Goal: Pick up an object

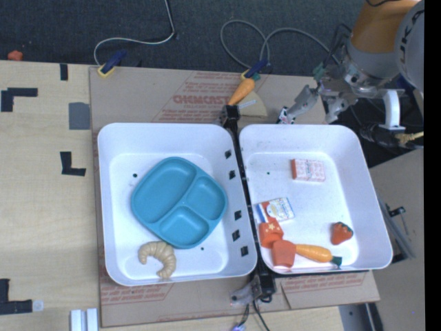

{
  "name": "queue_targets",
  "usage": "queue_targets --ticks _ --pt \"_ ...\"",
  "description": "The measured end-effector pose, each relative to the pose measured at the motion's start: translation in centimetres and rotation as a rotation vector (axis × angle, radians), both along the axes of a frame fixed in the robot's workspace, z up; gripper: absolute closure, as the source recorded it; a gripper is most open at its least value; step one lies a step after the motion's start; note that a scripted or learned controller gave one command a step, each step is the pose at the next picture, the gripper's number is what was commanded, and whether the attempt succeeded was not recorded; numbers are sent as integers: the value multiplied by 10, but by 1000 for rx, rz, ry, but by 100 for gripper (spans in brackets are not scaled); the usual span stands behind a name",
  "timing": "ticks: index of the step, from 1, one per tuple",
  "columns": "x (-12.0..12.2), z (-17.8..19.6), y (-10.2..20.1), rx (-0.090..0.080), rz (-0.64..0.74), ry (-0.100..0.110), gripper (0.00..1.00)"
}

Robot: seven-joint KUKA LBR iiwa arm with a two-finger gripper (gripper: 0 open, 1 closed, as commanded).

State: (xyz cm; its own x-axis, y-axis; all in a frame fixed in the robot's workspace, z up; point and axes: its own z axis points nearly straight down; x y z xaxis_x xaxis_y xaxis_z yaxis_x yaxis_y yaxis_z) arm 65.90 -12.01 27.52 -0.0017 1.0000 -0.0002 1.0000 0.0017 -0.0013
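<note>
The right bin (358, 185) holds several small items: a pink and white box (308, 169), a small carton (277, 210), two orange-red blocks (271, 234) (283, 253), a toy carrot (313, 253) and a strawberry (341, 233). My gripper (315, 109) hangs over the far rim of the right bin, above and behind the pink box. Its fingers (296, 109) are spread apart and open, with nothing between them.
The left bin (110, 185) holds a blue divided plate (179, 201) and a croissant (158, 258). Another toy carrot (241, 90) lies on the cardboard behind the bins, near clamps and loose cables (275, 36).
</note>
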Motion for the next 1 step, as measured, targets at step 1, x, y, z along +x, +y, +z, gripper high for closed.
queue_targets --ticks 1 --pt "-61 -95 -6 0 -1 4 0"
